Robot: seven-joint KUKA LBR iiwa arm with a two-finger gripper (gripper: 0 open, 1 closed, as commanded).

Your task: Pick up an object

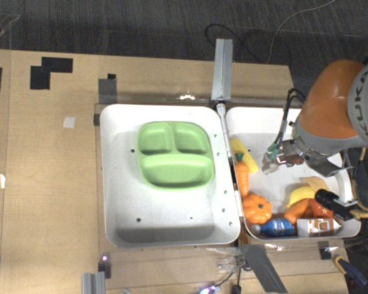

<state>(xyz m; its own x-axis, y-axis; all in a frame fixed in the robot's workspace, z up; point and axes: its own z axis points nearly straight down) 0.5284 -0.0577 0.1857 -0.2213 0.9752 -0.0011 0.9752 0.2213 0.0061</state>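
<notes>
The 2 white bins (116, 182) look like smooth, slightly glossy plastic. The green tray (175, 154) is matt plastic. The bench (43, 195) looks like pale wood. The orange band (331, 100) on the arm shines softly.

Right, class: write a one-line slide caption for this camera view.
Arm's tool over the right bin of toy food; green divided plate in the left bin.

Overall light: bright, even, from overhead.
Glare: small white hotspots on the left bin (110, 182) at its far rim; faint sheen on the bench (43, 195).
Shadows: soft grey band along the left bin's near inner wall; a darker patch under the arm (340, 106).
Sharpness: moderate; small items in the right bin (257, 118) slightly soft.
Floor (141, 11): dim.
</notes>
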